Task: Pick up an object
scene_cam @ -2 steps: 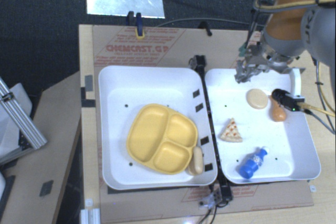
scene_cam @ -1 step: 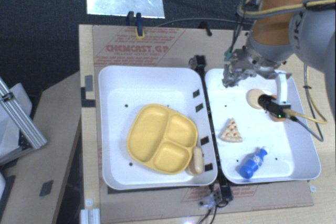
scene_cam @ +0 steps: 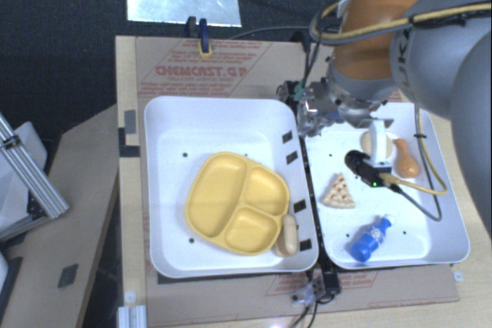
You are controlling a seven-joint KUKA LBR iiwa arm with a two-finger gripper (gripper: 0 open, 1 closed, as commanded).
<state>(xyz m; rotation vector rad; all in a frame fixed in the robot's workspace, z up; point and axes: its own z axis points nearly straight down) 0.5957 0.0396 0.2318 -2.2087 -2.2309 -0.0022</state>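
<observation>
blue bottle (scene_cam: 370, 238) lies on its side near the front rim of the right bin (scene_cam: 453, 242), clear of its neighbours, with a pizza-like wedge (scene_cam: 337, 192) just behind it; both look open to approach, so likely my easiest picks. my claw (scene_cam: 309, 117) hangs over the divider (scene_cam: 307, 180) at the bins' far end, and i cannot tell whether it is clenched or released. the yellow tray (scene_cam: 238, 201) in the left bin (scene_cam: 165, 165) looks too broad to grip.

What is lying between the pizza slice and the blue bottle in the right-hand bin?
Nothing: in the camera view, just bare white bin floor separates the pizza slice from the blue bottle.
</observation>
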